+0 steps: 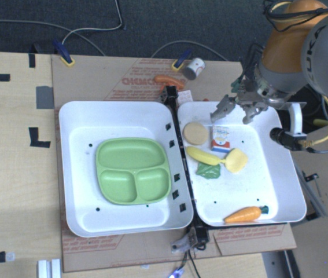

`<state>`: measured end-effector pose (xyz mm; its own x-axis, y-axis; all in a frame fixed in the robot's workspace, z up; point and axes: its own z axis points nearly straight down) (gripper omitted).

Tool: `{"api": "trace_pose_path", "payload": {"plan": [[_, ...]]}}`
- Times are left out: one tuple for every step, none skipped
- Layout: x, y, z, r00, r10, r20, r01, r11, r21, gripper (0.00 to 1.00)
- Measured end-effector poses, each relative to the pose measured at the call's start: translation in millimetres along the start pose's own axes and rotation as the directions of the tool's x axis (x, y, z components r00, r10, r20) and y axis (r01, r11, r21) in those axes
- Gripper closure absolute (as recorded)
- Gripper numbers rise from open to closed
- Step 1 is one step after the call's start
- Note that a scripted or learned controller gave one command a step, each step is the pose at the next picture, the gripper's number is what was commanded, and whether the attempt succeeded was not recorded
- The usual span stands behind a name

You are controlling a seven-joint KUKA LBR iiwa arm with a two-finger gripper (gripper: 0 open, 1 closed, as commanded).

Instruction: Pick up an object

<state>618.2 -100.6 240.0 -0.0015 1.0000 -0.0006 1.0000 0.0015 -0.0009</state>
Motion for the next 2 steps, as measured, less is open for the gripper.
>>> {"api": "trace_pose_path", "payload": {"plan": [[-29,22,75,1.000,0.001,0.000,-0.001,1.000,0.003,0.00],[-43,13,154,1.000,0.000,0.001,0.000,1.000,-0.003,0.00]]}}
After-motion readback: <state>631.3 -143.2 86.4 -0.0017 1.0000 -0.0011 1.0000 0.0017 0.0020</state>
